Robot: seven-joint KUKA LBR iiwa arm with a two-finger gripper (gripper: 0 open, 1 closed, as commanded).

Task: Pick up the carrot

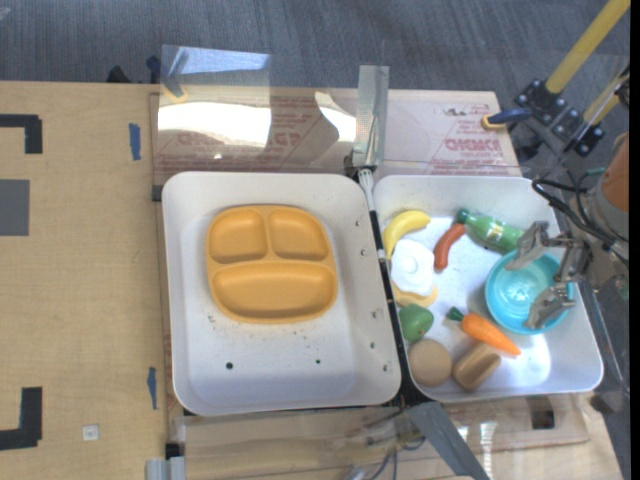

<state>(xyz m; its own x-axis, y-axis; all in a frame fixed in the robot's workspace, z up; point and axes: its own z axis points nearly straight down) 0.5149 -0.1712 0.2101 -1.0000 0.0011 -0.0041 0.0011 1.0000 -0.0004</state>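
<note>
The carrot (489, 333) lay in the right bin (580, 368), near its front edge. It was orange with a small green top. The green end pointed toward the middle of the bin, and the tip pointed toward the front right corner. It lay flat and nothing held it.

The gripper (553, 273) hung over the right side of the same bin, above a blue bowl (520, 293). Its fingers were spread wide, one near the back of the bowl and one near the front. Nothing was between them. The carrot was just beside the gripper, to the left and toward the front edge. It looked close to the bowl's front rim, but I could not tell if they touched.

Other toys sat in the right bin too. A banana (401, 230) lay near the back left corner. A red pepper (449, 245) lay beside it, and a green bottle (492, 231) lay near the back edge. A white egg (411, 268) with a yellow part sat by the left edge. A green thing (416, 320) sat in front of it. A brown potato (431, 362) and a bun (476, 367) sat at the front edge, just in front of the carrot.

The left bin (190, 368) held an orange tray (270, 263) with three parts. Both bins sat side by side on the desk (70, 298).
</note>
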